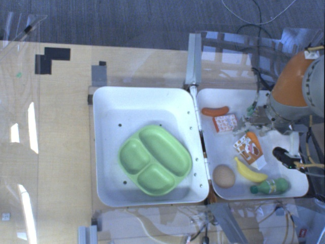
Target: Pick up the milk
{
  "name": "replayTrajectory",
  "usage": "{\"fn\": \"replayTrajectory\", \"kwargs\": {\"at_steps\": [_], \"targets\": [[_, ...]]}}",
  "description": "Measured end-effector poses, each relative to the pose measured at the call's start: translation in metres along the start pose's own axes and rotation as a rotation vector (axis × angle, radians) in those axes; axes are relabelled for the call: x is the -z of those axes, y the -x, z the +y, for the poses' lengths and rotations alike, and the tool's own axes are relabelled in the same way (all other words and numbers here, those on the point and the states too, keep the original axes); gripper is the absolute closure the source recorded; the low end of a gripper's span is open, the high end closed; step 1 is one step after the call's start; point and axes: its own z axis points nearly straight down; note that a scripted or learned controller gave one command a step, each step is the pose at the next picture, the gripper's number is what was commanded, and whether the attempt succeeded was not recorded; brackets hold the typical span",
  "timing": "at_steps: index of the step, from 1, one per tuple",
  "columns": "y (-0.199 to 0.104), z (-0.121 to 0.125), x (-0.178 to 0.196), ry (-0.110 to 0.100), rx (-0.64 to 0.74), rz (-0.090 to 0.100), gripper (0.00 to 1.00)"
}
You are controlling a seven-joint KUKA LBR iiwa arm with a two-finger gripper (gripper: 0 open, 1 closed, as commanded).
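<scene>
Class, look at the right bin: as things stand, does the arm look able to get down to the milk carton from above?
Probably yes. The milk carton lies flat on the bin floor with nothing on top of it; the banana lies just below it, so a grasp from that side looks tight.

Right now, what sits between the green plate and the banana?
In the camera view, a tan round ball lies between the green plate and the banana, inside the right bin, close beside the banana.

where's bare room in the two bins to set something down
Left bin: bare floor around the green plate, widest along its far side. Right bin: crowded with sausage, cartons, banana, egg and bottle.
</scene>
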Motion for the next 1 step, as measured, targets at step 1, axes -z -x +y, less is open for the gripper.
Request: {"fn": "replayTrajectory", "kwargs": {"at_steps": [1], "targets": [[0.0039,-0.0433,-0.0109,0.012,-0.002,0.0,0.0]]}}
